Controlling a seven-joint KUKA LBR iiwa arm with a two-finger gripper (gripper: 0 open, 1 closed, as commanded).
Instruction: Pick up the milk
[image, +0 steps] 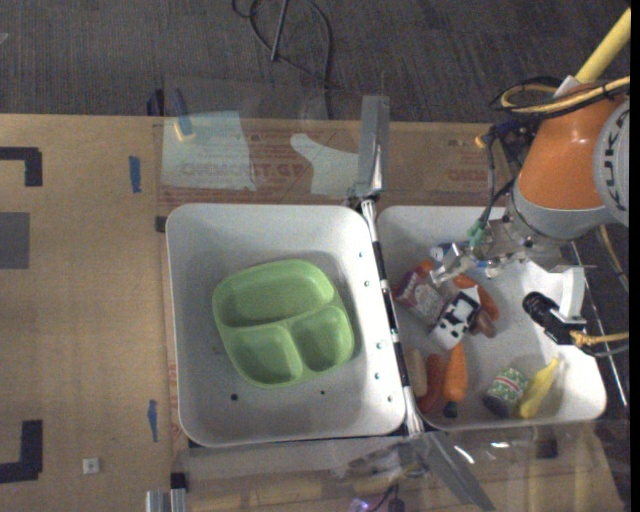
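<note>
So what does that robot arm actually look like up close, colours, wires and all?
The arm has a bulky rounded orange section joined to a pale grey shell with dark lettering at the picture's right edge. Black and yellow cables loop over its top. Below it sits the gripper, a small metal cluster with thin wires and bluish bits.

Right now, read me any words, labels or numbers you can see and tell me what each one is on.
"KU", cut off at the frame edge: on the arm.
Mirrored print on the clear sheet: too blurred to read.
Milk carton, black-and-white patches: no readable text.
Green carton: too small to read.
</note>
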